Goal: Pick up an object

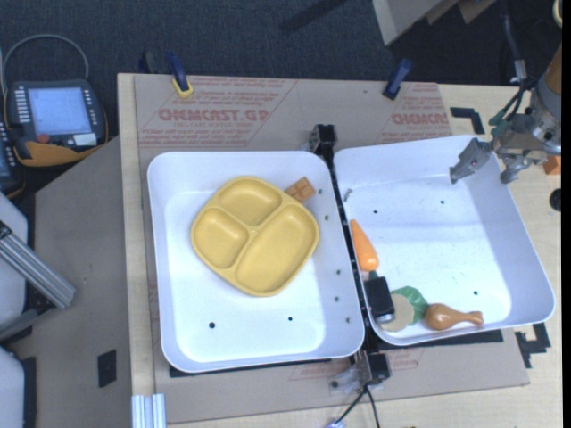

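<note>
My gripper [488,166] hangs over the far right corner of the right bin [526,266], its two grey fingers spread apart with nothing between them. Along the right bin's left wall lies an orange carrot [363,244]. Below it sits a black block [379,297]. Near the bin's front edge are a green and beige piece [406,307] and a brown drumstick [451,316]. All of these lie well to the lower left of the gripper.
The left bin [178,328] holds a yellow divided plate [256,235] with a small brown block [300,188] at its far edge. A black clamp [323,137] sits between the bins at the back. A teach pendant [55,119] rests at far left.
</note>
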Action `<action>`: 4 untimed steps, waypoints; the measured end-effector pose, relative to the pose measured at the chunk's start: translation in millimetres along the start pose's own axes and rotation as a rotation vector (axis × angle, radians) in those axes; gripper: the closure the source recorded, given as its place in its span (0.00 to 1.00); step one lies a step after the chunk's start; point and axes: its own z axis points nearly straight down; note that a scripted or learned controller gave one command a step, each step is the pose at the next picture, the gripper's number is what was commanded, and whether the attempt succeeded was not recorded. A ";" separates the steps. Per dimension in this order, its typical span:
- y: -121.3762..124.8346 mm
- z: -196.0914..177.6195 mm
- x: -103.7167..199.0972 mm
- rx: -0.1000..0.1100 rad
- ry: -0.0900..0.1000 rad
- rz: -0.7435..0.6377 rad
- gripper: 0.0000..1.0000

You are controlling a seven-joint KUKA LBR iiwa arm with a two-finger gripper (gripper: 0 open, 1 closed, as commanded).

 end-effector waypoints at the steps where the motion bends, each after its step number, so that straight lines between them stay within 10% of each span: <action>1: 2.3 -7.8 0.7 -0.014 -0.003 -0.003 0.00; 4: 16.4 138.6 -9.7 -0.006 0.000 -0.003 0.00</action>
